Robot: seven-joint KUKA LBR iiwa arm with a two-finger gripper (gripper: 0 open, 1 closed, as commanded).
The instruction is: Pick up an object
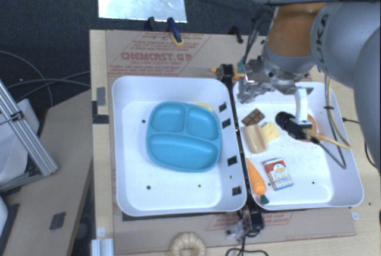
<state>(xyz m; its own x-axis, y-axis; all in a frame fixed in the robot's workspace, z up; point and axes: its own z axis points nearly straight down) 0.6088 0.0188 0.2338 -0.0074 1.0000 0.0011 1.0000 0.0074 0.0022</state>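
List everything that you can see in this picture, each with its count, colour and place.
bins: 2, white, side by side on the cardboard
cardboard: 1, brown with red print, under the bins
divided plate: 1, blue, middle of the view's left bin
pale thing: 1, yellowish, behind the plate, mostly hidden
brown block: 1, brown, far part of the view's right bin
tan piece: 1, tan, just in front of the brown block
yellow piece: 1, yellow, beside the tan piece
carrot: 1, orange, by that bin's inner wall
small box: 1, red and white, beside the carrot
ring: 1, beige, bottom edge
arm: 1, grey and orange, from the right
gripper: 1, metal, over the right bin's far inner corner
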